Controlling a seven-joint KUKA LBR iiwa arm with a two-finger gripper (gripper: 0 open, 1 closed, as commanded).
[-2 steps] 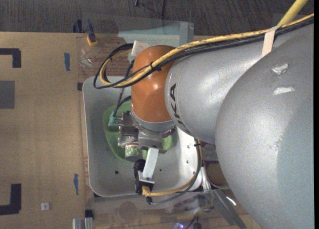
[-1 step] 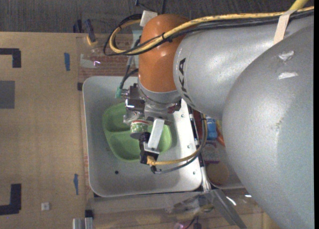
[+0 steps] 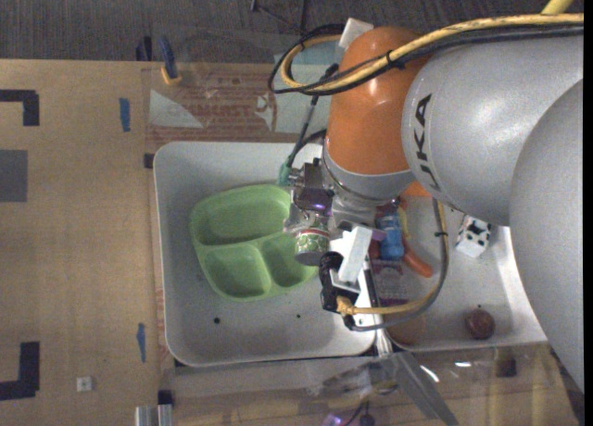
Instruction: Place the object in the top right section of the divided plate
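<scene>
Placement looks not yet done, as a judgement from this single slanted view. The green divided plate lies in the left white bin, 3 sections visible, and all the parts of them that show are bare green; its right edge runs under the wrist. The grey and orange arm hangs over that edge, so the fingers sit at the plate's right rim, above the seam between the 2 bins. Whether they are spread, pressed together or pinching anything cannot be told: the wrist housing and a white bracket cover them. Just at the wrist tip a small rounded, speckled green-grey thing shows, possibly the object, possibly part of the tool; too blurred to call. Which object the task means is therefore uncertain. Candidates beyond the fingers, in the right bin: a blue piece and an orange stick-like piece close beside the wrist, a white block with dark marks farther off, a brown round item well apart near the bin's lower corner. Left to do, if anything is carried: lower and release into the correct section.
</scene>
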